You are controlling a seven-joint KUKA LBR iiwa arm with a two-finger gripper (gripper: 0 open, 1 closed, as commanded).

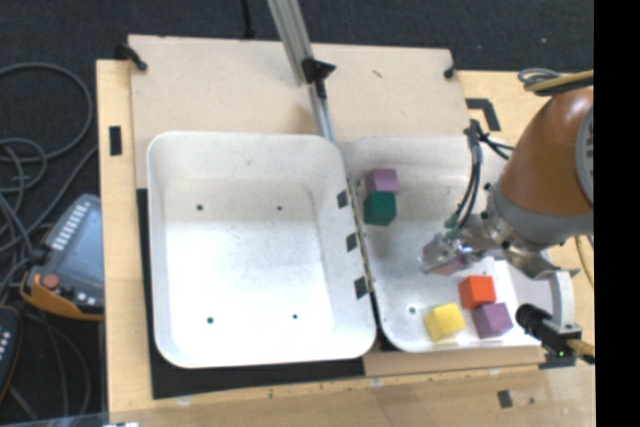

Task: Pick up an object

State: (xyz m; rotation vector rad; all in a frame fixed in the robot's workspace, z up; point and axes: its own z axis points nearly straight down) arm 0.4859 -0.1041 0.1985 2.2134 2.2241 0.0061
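The right bin (420,155) holds several small blocks. A purple block (382,180) and a green block (379,208) sit touching near its left wall. An orange block (477,291), a yellow block (445,321) and a second purple block (491,319) cluster at the front right. My gripper (445,255) is low over the middle of the right bin, just up and left of the orange block. A faint pinkish patch shows at its tip, too blurred to identify. The grey and orange arm (545,175) covers the bin's right side.
The left bin (250,250) lies beside the right one, with a raised divider (355,235) between them. A slanted aluminium post (285,5) rises behind the bins. Cables and a handheld pendant (70,255) lie off the bench at left.
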